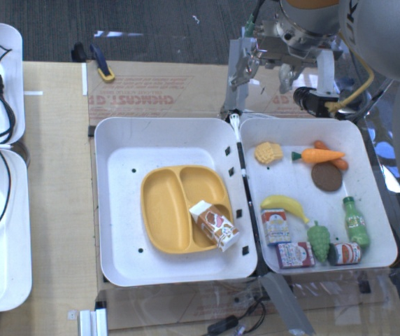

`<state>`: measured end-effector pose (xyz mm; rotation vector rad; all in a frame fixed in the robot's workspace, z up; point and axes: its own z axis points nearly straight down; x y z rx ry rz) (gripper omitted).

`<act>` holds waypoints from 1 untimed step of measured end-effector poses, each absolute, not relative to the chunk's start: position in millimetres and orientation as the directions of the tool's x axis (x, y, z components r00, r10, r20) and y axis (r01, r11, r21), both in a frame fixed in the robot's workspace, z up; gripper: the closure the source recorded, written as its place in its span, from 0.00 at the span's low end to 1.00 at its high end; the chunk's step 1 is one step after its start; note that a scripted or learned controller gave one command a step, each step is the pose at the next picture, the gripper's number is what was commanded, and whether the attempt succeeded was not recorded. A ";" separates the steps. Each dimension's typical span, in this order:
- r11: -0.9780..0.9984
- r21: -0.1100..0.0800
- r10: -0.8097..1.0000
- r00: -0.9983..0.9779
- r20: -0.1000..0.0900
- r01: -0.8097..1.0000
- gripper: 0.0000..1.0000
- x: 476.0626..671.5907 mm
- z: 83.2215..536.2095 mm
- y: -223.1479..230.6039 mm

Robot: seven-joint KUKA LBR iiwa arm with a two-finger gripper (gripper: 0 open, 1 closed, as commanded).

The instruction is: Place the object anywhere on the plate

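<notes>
nearest the camera in the right bin (pixel 380 187) a row of small things lies along the front wall: a red-labelled packet (pixel 295 255), a dark can (pixel 345 253) on its side, a green leafy toy (pixel 319 239), and a green bottle (pixel 355 222) just behind the can. a small white carton (pixel 275 227) sits beside a banana (pixel 286 206). in the left bin (pixel 116 208) a yellow divided plate (pixel 165 212) rests on the floor, and a small juice carton (pixel 214 225) lies tilted on the plate's right compartment, its near corner over the front rim. farther back in the right bin are a brown round cookie (pixel 326 177), a carrot (pixel 321 156) touching something orange behind it, and a yellow waffle-like piece (pixel 268 152) near the dividing wall. beyond the bins, above the right bin's far wall, the gripper (pixel 266 72) hangs over brown cardboard; its fingers stand apart with nothing between them. a yellow-and-blue clamp (pixel 102 63) lies on the far left of the bench.
</notes>
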<state>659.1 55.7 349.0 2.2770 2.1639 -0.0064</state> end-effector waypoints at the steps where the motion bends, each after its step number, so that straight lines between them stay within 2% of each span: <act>1: -0.051 -0.003 0.999 0.051 -0.003 0.999 0.00 659.1 349.0 55.7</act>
